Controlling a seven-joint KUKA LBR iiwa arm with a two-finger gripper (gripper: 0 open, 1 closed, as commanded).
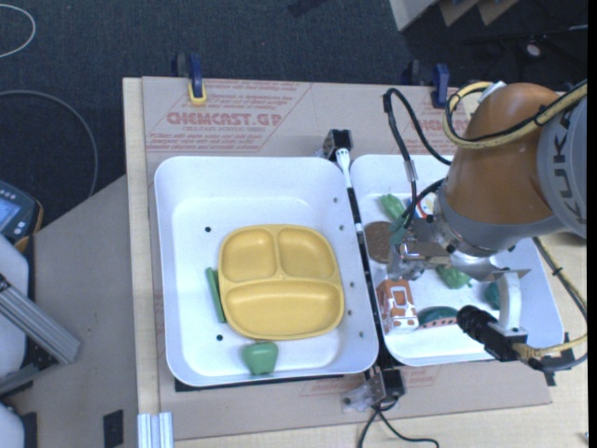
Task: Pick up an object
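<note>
— Where was the thing you were after?

— Several candidates lay in the right bin: a small orange-and-white box near the front left corner, a brown disc-like piece by the divider, and green bits, one toward the back and one under my wrist. My claw hung low over that cluster, just beside the brown piece and behind the box.

— Had you got hold of anything?

— I judged not. Nothing showed between the fingers, and everything seemed to be resting on the bin floor. Whether the claw was apart or together I could not tell; my own wrist and cables covered it. So the reach was made, while the grip and the lift were both left to do.

— And the other side?

— The left bin carried a yellow divided tray, a green strip against its left edge and a green lump near the front wall.

— What surrounded it?

— Both bins sat on a cardboard-covered worktop, held by blue clamps at the back, with dark carpet and loose cables beyond.
</note>
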